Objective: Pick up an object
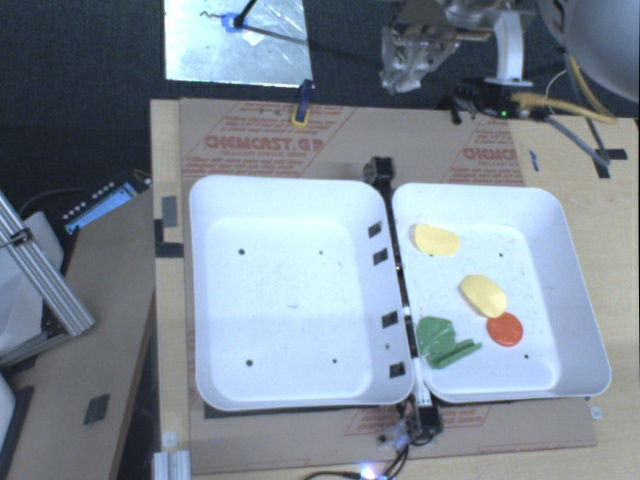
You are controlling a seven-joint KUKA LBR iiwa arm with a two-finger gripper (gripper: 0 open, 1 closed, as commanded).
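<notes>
Sitting in the right bin (575, 268): four small objects, none held. Pale yellow piece (437, 239) is nearest the bin's far-left corner, close to the divider side. Second yellow piece (482, 294) lies mid-floor, touching or just overlapping the orange-red disc (505, 329) on its near-right side. Green leafy piece (442, 340) rests by the near-left corner, just beside the hinge edge, apart from the disc. Left bin (215, 268) sits side by side with it, joined along the black clips (381, 257) at the shared edge. Both bins rest on a cardboard sheet (260, 140). Gripper (408, 60) hangs beyond the bins' far edge, above the cardboard's far edge, well apart from all four objects; nothing visible between the fingers, and can't tell if they're apart or together. Shiny foil sheet (238, 28) lies past the far-left of the cardboard.
</notes>
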